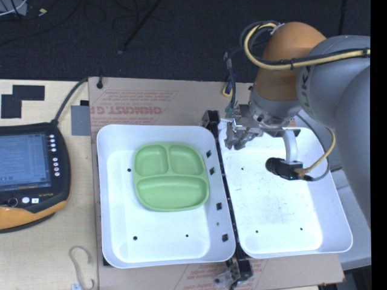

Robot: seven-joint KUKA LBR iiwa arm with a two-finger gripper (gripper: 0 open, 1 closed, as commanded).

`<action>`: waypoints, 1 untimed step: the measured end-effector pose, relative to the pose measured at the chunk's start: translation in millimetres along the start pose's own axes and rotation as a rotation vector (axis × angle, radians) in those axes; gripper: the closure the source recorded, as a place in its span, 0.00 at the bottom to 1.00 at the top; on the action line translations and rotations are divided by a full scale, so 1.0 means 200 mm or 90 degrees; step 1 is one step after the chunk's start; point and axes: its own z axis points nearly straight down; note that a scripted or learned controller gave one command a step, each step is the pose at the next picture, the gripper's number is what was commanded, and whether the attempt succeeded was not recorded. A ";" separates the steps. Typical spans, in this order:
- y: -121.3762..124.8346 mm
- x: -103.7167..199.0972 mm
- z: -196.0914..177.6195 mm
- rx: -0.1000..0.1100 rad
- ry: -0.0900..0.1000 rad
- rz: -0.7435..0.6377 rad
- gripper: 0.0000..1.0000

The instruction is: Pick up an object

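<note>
Green plate (170,177) in left bin (115,222), well apart from jaws (237,139).

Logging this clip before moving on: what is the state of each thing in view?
Green plate: upright, lying flat in the left bin, untouched.
Right bin: beside the left bin, with the gripper over its far-left corner.
Gripper: low over the right bin, holding nothing that can be seen.
Black cable piece: hanging over the right bin.
Tablet: screen lit, on the bench left of the bins.
</note>
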 end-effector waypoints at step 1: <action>0.00 0.05 -0.02 -0.001 0.000 0.001 1.00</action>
